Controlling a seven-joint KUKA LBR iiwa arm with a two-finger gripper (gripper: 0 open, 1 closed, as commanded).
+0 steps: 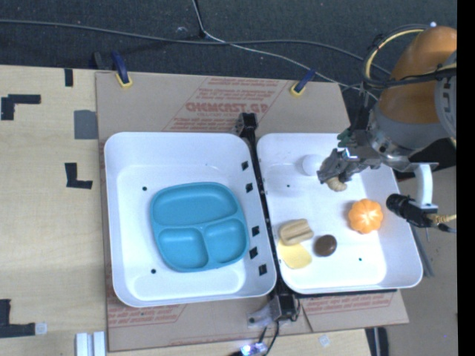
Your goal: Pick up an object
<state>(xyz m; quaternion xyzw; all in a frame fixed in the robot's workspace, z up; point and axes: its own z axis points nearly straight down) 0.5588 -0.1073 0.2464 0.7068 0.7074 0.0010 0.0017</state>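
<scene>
**Gripper low in the right bin, over a small tan piece**

You have the grey two-finger gripper (335, 173) down in the upper part of the right shallow white bin (371, 273). A small tan object (339, 185) sits right at its dark fingertips; you cannot tell from this view whether the fingers are spread or closed, nor whether they have hold of that piece.

Take the gripper as your landmark. Just to its left lies a small white round object (309, 165). Below and to its right rests a round orange fruit-like object (365, 216). Further below and to its left you see a tan bun-shaped object (295, 231), touching a pale yellow flat piece (296, 256) beneath it, with a dark brown round object (325, 245) just beside them.

Well to the gripper's left, across the divider, the left white bin (122, 162) holds a blue plastic compartment tray (198, 225).
</scene>
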